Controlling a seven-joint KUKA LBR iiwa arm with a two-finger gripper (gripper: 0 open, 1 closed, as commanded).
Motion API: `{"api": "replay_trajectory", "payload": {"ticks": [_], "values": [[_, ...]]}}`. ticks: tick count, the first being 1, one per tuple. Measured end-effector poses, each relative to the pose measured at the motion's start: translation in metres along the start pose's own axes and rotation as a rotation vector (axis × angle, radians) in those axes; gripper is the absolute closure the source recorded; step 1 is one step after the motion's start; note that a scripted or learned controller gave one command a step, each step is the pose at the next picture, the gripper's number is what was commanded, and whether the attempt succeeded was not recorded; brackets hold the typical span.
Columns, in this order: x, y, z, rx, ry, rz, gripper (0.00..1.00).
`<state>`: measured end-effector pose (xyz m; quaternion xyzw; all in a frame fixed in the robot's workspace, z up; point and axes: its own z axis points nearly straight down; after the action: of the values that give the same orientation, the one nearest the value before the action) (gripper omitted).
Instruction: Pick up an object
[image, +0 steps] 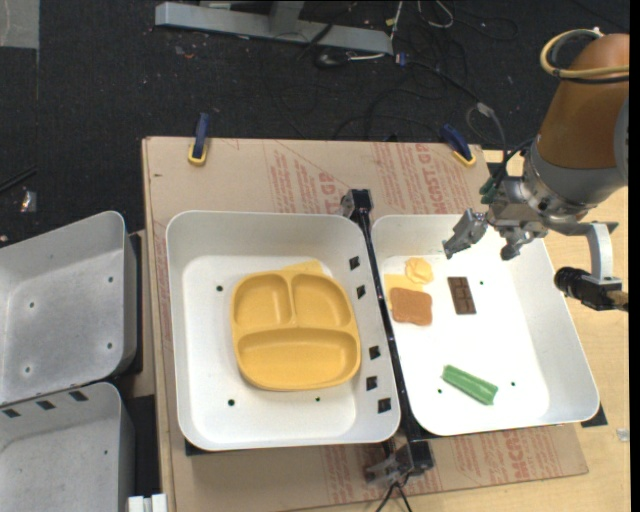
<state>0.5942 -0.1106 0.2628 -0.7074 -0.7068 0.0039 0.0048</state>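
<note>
Right bin (560, 330): claw (487, 237) spread, empty, above far edge; arm (585, 110) cut off by frame edge.

Yellow tray (296, 332) in left bin (190, 300); gripper (487, 237) above right bin (560, 350), jaws apart, holding nothing

Two white bins (190, 300) sit side by side. The left one holds one yellow tray (296, 332). The right bin holds four small things: one yellow piece (419, 270), one tan slab (411, 306), one brown bar (461, 295), one green stick (470, 385).
</note>
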Motion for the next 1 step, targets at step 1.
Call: {"api": "replay_trajectory", "payload": {"ticks": [1], "values": [[0.0002,0.002,-0.0065,-0.012,-0.001,-0.002,0.0]]}}
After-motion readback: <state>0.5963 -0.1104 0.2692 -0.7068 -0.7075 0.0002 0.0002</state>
